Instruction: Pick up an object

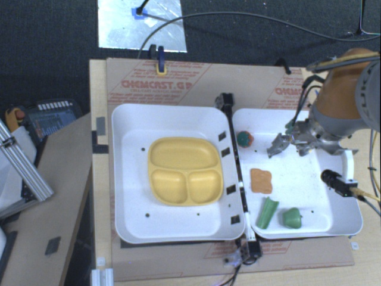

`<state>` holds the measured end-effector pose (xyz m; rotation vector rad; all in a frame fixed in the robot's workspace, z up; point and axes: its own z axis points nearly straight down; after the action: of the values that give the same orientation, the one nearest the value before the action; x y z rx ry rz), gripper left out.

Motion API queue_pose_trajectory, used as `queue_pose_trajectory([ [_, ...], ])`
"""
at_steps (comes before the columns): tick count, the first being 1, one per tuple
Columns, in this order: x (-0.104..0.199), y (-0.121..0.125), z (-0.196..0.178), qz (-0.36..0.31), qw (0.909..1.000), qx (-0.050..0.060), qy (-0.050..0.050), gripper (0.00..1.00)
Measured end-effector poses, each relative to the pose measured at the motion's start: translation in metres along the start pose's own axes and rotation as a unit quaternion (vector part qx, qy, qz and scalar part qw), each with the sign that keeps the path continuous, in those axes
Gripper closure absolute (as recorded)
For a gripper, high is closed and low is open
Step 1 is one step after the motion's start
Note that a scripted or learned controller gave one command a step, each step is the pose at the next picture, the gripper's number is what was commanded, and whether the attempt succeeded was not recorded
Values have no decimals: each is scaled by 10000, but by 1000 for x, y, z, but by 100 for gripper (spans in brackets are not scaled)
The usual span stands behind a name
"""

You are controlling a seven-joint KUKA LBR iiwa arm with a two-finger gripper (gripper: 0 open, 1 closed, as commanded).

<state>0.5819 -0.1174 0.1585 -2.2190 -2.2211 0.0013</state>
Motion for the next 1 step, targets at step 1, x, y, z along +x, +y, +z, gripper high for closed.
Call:
queue_pose_trajectory([
  [1,10,2,56,-17,10000,5,2,0],
])
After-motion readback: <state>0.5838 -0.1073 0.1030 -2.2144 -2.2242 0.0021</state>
